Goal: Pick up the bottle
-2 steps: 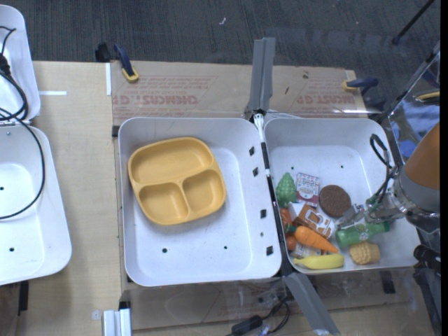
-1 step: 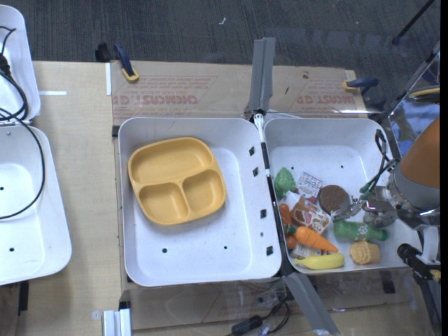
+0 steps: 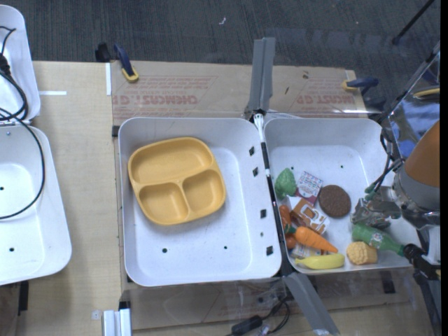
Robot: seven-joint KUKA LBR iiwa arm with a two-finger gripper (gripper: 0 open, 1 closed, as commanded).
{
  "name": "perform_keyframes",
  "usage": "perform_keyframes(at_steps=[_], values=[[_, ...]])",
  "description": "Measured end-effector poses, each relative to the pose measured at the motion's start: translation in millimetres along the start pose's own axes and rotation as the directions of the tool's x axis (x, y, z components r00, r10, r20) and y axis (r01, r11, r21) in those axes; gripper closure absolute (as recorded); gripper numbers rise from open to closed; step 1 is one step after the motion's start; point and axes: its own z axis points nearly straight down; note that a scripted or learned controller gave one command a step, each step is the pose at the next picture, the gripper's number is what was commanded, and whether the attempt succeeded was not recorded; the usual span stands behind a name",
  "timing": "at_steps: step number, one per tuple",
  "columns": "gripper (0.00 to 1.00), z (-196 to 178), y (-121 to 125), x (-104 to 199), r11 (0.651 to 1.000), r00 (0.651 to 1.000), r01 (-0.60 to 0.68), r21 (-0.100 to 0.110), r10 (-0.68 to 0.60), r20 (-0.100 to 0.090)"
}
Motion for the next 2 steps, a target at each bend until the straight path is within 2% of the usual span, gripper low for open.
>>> perform_keyframes(at_steps=[1,2], values=[[0.00,0.0,-0.1,0.0,1.000,1.000,0.000,0.000,0.000,0.000],[0.00,-17.5,-7.1,-11.2,0.986,0.986,-0.164,0.000,0.164,0.016]])
